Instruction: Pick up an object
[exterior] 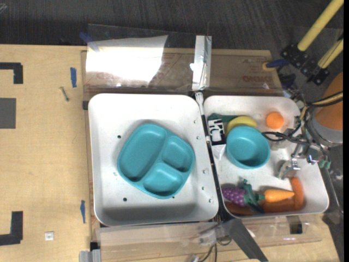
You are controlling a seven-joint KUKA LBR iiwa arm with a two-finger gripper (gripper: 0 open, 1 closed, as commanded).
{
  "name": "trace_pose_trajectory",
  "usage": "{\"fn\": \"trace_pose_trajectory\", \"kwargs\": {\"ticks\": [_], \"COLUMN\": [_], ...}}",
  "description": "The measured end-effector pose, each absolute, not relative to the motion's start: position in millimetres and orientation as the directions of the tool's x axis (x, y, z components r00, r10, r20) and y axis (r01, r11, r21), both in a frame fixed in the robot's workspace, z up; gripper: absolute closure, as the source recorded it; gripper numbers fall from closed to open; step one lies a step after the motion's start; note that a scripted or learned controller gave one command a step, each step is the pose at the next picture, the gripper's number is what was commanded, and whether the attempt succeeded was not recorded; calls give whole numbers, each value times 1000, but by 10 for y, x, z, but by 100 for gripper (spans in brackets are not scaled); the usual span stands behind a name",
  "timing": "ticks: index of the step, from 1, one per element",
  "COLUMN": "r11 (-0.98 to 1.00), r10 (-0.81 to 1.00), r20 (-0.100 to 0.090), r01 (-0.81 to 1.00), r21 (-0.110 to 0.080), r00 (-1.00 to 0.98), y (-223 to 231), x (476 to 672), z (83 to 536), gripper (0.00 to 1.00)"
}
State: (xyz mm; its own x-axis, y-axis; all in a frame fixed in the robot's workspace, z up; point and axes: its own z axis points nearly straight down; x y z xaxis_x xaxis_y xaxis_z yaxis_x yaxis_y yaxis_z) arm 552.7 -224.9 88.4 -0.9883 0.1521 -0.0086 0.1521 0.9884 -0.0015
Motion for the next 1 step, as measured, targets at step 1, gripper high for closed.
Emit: {"fn": "trace_pose_trajectory", "kwargs": {"ticks": [1], "r11": [991], "r10": [133], "r20": [-16], "r01": [133], "r21": [-7], "r00": [-991], "y": [-2018], "x": [6307], "z": [898], "gripper": [0]}}
